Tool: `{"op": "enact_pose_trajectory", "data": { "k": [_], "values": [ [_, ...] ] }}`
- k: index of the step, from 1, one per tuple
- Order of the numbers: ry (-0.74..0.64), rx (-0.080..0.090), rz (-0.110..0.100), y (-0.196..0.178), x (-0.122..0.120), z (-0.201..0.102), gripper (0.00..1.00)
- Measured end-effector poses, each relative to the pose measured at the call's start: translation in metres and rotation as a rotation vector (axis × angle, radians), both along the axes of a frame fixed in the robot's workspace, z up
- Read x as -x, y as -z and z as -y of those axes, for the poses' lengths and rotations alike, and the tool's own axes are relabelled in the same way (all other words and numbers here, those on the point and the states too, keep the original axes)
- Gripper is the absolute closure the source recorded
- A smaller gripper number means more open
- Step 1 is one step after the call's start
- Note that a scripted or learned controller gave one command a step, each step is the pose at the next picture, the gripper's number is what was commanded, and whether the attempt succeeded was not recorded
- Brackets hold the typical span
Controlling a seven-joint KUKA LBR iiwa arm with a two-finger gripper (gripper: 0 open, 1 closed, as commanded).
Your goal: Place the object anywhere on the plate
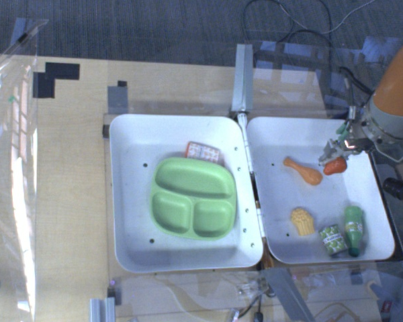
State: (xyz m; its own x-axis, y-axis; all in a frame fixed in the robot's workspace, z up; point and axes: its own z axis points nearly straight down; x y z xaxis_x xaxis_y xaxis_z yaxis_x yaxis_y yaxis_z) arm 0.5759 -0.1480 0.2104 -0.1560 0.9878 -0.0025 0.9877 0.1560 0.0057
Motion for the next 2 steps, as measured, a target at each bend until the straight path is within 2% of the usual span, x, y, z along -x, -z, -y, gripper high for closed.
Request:
{"op": "enact_pose_trajectory", "data": {
  "k": [1,2],
  "values": [
    [-0.090,-0.001,-0.002,0.030,0.002,-0.043,1.00],
    [-0.162,-0.001,-0.001,0.024,-0.030,-0.121,1.00]
  ]
}}
